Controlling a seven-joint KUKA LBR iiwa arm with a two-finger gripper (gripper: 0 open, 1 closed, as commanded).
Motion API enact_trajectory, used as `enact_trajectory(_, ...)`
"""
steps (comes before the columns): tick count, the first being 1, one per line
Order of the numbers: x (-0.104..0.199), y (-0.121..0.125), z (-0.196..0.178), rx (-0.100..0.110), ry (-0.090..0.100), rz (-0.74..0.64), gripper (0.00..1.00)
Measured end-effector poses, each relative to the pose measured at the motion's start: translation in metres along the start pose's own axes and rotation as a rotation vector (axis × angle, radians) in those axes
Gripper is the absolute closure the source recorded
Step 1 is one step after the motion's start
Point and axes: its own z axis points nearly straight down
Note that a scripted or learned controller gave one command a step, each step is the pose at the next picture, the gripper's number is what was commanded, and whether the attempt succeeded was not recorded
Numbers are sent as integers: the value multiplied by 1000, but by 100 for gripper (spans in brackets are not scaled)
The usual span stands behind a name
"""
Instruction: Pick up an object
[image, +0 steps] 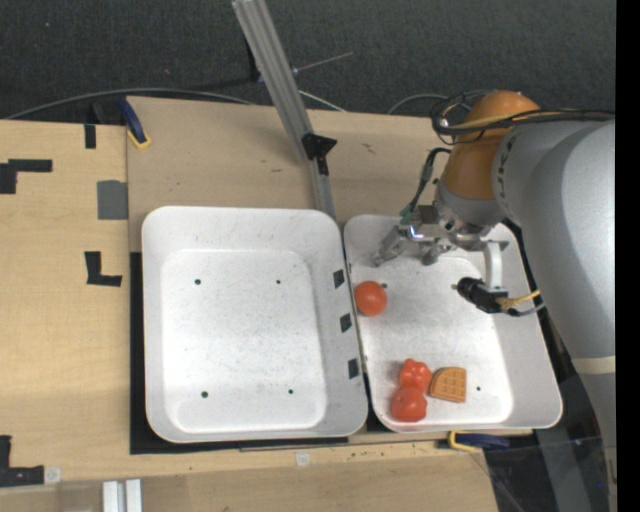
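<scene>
- Grey arm (570, 230) enters from the right, bulky upper link filling that side.
- Orange band (480, 150) sits above the wrist.
- Tool (405, 245) points leftward and down, low over the surface (200, 160).

You were looking at a robotics lab: a plywood bench (220, 150) patched with black tape marks (97, 268), cables (60, 105) behind it, two bins (160, 300) on it.

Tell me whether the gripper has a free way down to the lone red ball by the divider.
Probably yes: the red ball sits alone, nothing over it, and the gripper hovers just beyond it.
</scene>
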Motion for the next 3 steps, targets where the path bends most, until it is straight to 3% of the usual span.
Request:
enact_trajectory(1, 1, 1, -13, -2, 1, -1, 100)
enact_trajectory(3, 2, 1, -141, -10, 1, 1, 100)
